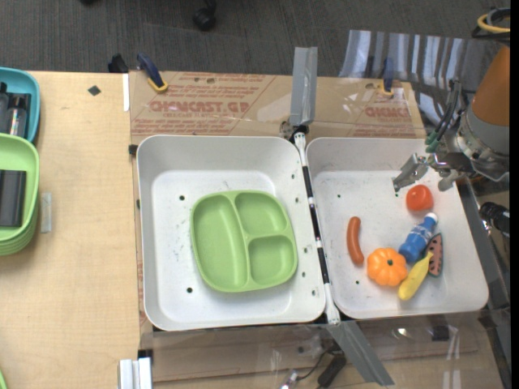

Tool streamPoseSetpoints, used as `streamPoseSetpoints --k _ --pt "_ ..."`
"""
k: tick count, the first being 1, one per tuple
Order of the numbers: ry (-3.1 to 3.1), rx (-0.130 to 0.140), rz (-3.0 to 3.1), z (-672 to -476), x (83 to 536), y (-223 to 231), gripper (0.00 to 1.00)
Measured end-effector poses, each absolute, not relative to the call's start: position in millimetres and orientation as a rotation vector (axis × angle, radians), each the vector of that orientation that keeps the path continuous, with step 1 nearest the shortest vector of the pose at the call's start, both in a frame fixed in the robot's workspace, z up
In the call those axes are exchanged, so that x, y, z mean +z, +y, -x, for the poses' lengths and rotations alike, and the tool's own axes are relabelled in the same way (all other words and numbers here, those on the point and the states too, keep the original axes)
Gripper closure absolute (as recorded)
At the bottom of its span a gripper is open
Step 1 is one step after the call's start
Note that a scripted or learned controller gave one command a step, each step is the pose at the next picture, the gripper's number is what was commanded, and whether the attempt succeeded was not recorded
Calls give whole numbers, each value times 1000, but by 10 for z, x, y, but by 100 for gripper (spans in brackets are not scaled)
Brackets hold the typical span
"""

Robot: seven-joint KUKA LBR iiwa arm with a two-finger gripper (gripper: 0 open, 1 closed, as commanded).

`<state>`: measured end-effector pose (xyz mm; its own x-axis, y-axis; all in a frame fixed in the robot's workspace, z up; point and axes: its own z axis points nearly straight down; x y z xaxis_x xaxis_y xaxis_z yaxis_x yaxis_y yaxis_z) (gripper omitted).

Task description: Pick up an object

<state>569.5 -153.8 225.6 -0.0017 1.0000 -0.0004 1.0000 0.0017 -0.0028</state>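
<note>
1. The gripper [423, 170] hangs over the upper right part of the right bin [350, 160], reaching in from the right below the arm's orange band
2. Whether its jaws are wide or narrow I cannot tell; nothing shows between them
3. A red tomato [418, 198] lies in the right bin just below the gripper, close to it
4. A blue bottle [418, 239] lies tilted below the tomato, with a watermelon slice [436, 254] just beside it on the right
5. An orange pumpkin [386, 267] sits at the bottle's lower left, touching a yellow banana [413, 279] that lies to its right
6. A red sausage [355, 240] lies apart to the left of the pumpkin, near the bin's middle
7. The left bin [162, 217] holds a green divided plate [243, 240], three compartments, lying flat
</note>
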Motion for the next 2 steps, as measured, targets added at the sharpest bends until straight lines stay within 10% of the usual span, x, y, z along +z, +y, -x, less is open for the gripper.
streamPoseSetpoints --k 1,2 --pt "-2222 5 2217 -5697 2338 -1545 100" --pt "-1997 7 2421 -5524 1898 -714 100"
